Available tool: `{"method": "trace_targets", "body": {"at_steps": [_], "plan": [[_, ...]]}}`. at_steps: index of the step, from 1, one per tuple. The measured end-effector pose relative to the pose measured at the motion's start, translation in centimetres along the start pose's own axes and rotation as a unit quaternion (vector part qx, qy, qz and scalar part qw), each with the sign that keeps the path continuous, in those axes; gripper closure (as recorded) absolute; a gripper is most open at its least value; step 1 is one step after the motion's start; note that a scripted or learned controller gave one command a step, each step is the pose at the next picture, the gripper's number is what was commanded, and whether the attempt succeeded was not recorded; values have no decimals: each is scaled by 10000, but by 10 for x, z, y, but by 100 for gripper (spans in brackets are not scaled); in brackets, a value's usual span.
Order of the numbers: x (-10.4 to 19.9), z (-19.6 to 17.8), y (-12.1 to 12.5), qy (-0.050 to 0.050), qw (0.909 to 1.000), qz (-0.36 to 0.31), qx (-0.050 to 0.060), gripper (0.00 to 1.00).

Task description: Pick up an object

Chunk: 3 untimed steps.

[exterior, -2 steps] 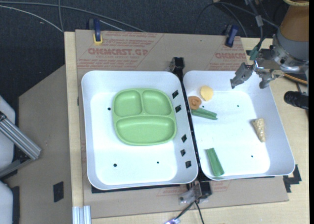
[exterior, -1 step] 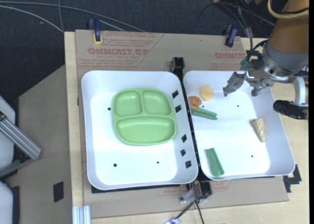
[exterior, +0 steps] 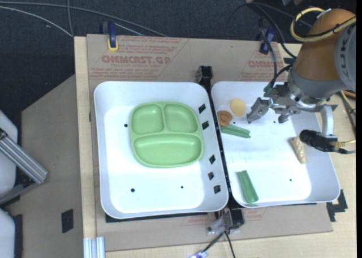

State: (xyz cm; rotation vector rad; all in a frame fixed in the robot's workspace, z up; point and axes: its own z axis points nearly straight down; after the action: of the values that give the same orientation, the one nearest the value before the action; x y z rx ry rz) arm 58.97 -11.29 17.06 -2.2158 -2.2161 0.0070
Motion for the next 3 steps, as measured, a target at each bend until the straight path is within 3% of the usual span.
{"method": "trace_targets", "body": {"at_steps": [1, 2, 3], "plan": [[7, 59, -5, 2, 10000, -1, -9, 0], [7, 45, -4, -5, 10000, 3, -46, 100], [5, 0, 1, -15, 10000, -2, -67, 100]]}}
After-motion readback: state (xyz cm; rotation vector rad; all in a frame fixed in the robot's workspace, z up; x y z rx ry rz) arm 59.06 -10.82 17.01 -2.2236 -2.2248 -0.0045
